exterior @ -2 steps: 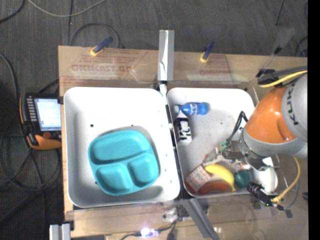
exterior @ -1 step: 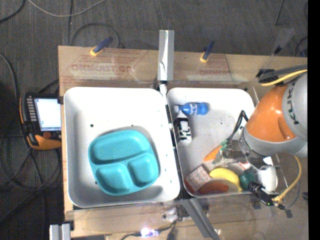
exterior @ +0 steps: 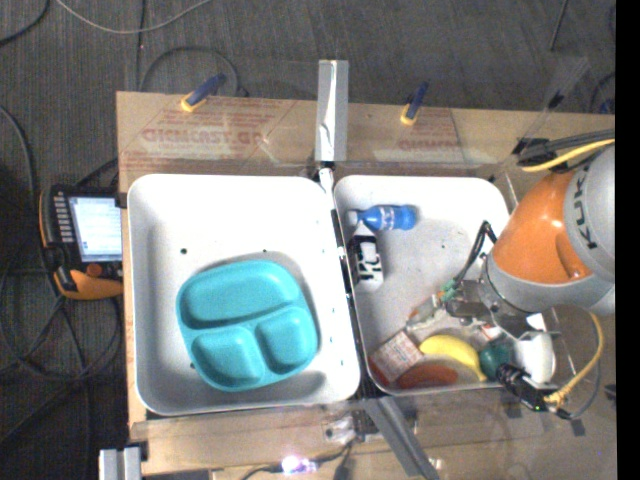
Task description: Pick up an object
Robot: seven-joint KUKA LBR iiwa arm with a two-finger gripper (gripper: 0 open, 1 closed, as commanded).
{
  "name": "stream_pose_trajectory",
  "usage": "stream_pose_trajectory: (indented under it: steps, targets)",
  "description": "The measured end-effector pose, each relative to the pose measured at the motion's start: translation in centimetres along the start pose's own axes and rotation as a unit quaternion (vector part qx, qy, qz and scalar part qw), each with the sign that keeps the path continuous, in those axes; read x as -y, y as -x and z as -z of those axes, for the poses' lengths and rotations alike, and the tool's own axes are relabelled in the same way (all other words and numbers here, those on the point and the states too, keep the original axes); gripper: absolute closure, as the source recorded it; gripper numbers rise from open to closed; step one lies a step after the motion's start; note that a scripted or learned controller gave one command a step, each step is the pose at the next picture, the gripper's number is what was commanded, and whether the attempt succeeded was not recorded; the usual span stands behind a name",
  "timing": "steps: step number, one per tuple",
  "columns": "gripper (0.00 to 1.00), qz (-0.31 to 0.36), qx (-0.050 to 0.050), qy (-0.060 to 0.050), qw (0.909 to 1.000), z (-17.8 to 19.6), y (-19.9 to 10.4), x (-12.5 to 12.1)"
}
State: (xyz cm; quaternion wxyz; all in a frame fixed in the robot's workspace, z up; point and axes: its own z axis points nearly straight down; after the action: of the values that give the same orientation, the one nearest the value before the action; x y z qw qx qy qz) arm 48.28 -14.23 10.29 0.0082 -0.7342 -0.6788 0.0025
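We are reaching for the yellow banana-shaped toy (exterior: 449,349), which lies at the front edge of the right bin (exterior: 420,190), near its right corner, among a red piece (exterior: 428,375) and a small packet (exterior: 392,352). Our hand (exterior: 470,313) hovers just above; we cannot tell its opening. Next it must descend squarely. The blue bottle (exterior: 388,217) lies by the far edge.

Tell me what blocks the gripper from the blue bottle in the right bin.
Nothing visible blocks it. The blue bottle lies alone near the right bin's far wall; the gripper sits nearer, above the yellow item.
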Motion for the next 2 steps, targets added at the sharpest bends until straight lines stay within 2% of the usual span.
stream_pose_trajectory:
  steps: [1,2]
  targets:
    - [0.0,-0.05,0.003,0.015,0.9986,-1.17,1.96,-8.26]
    - [0.0,-0.05,0.004,0.015,0.9986,-1.17,1.97,-8.26]
